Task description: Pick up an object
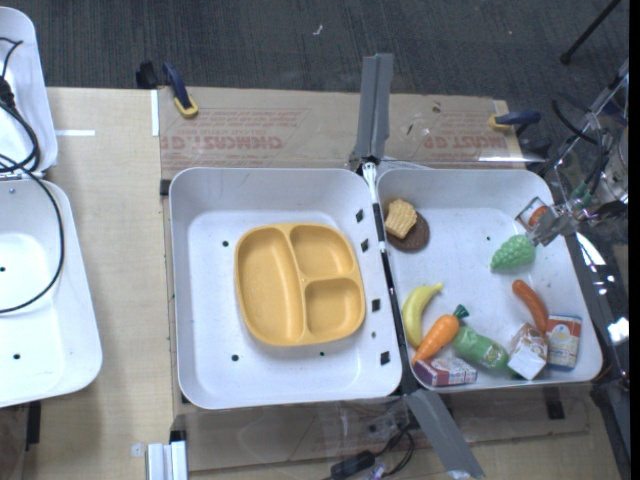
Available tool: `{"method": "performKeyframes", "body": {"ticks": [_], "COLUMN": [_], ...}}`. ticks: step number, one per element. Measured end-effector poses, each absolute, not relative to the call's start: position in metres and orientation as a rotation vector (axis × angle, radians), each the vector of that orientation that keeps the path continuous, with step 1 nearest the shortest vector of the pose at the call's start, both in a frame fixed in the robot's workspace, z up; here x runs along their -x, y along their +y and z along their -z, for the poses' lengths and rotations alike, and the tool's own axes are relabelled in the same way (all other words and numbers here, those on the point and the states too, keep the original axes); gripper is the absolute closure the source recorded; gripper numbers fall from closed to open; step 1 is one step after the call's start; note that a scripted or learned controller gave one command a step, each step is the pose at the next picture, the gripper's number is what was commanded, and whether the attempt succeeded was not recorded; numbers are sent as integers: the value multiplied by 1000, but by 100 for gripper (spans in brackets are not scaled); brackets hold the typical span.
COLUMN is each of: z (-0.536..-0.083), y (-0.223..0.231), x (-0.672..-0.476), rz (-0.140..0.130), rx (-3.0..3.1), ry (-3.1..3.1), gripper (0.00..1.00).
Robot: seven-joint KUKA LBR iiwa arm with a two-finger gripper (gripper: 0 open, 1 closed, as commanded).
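The right bin holds several toy foods. A green bumpy piece lies near its right wall, with a red sausage below it. A banana, a carrot and a green bottle lie along the front. A pink box and two small cartons sit at the front edge, and a waffle on a brown disc sits at the back left. My gripper hangs at the bin's right wall, just up and right of the green piece.
In the left bin lies a yellow divided plate. A grey post stands behind the divide between the bins. Cables and metal parts crowd the right edge. White equipment stands at the far left.
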State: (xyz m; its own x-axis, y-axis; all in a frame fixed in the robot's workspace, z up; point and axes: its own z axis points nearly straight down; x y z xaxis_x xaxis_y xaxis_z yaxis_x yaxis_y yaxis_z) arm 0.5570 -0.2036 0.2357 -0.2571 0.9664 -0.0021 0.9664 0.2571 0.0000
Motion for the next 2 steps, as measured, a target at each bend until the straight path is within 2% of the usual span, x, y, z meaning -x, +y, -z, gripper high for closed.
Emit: {"method": "performKeyframes", "body": {"ticks": [1, 2], "z": [-259, -209], "y": [-169, -179], "x": [-599, -658], "rz": [2, 4], "rx": [-1945, -2269], "ry": [2466, 2172], "gripper": [100, 100]}}
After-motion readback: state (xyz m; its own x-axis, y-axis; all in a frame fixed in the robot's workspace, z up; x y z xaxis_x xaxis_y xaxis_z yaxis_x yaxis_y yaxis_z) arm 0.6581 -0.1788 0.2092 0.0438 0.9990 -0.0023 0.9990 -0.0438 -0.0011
